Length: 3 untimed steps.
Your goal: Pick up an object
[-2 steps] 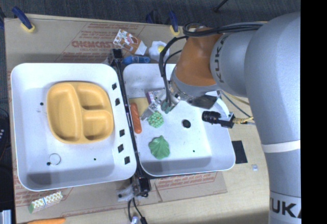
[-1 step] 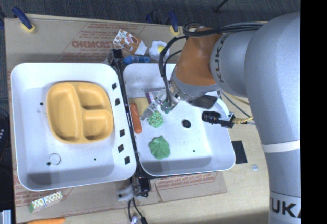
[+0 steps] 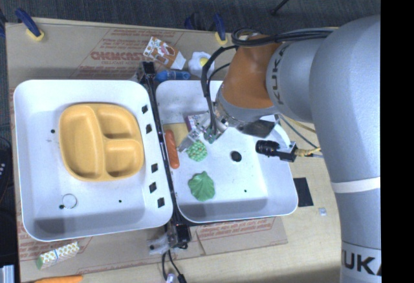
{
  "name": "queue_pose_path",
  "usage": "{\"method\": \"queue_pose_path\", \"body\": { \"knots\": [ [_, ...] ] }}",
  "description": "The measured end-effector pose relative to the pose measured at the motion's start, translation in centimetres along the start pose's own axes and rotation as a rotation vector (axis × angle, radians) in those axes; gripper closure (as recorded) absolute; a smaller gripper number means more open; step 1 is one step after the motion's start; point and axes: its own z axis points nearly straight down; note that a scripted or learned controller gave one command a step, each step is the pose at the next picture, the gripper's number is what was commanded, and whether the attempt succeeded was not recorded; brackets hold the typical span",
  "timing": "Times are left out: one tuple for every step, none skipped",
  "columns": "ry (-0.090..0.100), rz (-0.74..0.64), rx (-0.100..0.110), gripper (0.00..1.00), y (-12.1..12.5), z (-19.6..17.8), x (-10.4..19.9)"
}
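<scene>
Just below the tool, a pale green ball is sitting nearly touching it; whether the tool is spread, I cannot tell. It may be risking knocking the ball aside.

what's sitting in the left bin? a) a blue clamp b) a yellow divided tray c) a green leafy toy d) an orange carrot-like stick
b: the yellow divided tray lies in the left bin, while the green leafy toy and the orange stick are in the right bin.
</scene>
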Motion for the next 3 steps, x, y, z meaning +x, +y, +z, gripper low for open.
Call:
{"method": "queue_pose_path", "body": {
  "knots": [
    [0.000, 0.000, 0.000, 0.00, 0.00, 0.00, 0.00],
    [0.000, 0.000, 0.000, 0.00, 0.00, 0.00, 0.00],
    [0.000, 0.000, 0.000, 0.00, 0.00, 0.00, 0.00]
  ]
}}
